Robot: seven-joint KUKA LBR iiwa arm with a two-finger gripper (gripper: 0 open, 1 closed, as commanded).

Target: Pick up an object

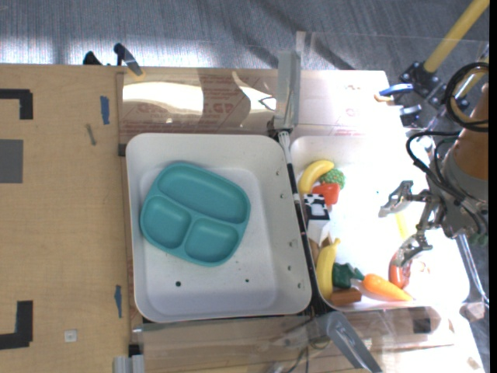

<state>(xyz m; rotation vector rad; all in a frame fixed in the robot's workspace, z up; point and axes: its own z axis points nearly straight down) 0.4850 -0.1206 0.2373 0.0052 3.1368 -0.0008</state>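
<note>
My gripper [402,225] hangs over the right side of the right bin [365,150], open, its two fingers spread wide apart. A small yellow piece [401,225] lies in the gap between them, and neither finger touches it. A small red object [399,275] sits right at the tip of the nearer finger [410,252]. Along the bin's left side lie a banana [314,174], a green broccoli piece [333,177] and a red piece [330,193]. A second banana [326,264], a carrot [384,287] and a brown sausage [346,294] lie along the front.
The left bin [155,286] holds a teal divided plate [194,213]. A black-and-white tag [314,206] sits at the divider between the bins. Cables and the arm's wrist [466,162] crowd the right edge. Cardboard [54,208] covers the bench at left.
</note>
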